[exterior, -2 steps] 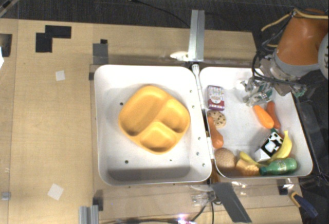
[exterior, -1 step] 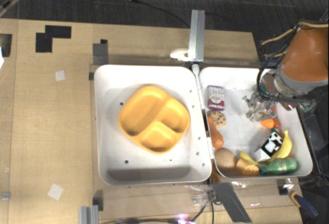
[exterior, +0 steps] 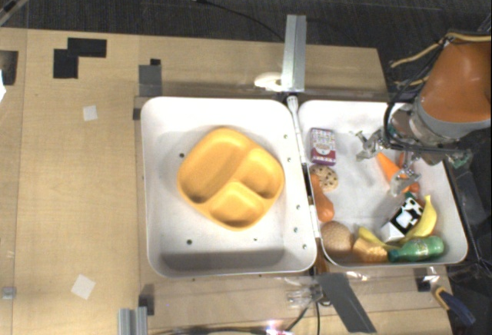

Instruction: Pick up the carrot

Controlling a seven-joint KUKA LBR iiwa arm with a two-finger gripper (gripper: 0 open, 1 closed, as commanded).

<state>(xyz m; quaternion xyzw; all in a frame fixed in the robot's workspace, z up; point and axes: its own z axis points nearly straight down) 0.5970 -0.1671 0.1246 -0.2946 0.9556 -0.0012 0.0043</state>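
The carrot (exterior: 386, 164) is a small orange piece lying in the right bin (exterior: 350, 199), in its upper right part. My gripper (exterior: 386, 162) hangs right over it, under the grey wrist and orange band (exterior: 461, 80). One metal finger (exterior: 367, 144) shows to the carrot's upper left and the other (exterior: 403, 180) to its lower right. They stand apart, so the gripper is open and straddles the carrot. The wrist hides part of the carrot.
A purple packet (exterior: 323, 145), a cookie (exterior: 325, 177) and an orange-red item (exterior: 326, 207) line the right bin's left wall. Along its front lie a brown potato (exterior: 336, 235), a banana (exterior: 427, 218), a green item (exterior: 419, 249) and a black-and-white block (exterior: 406, 212). A yellow divided plate (exterior: 231, 176) sits in the left bin (exterior: 165, 249).
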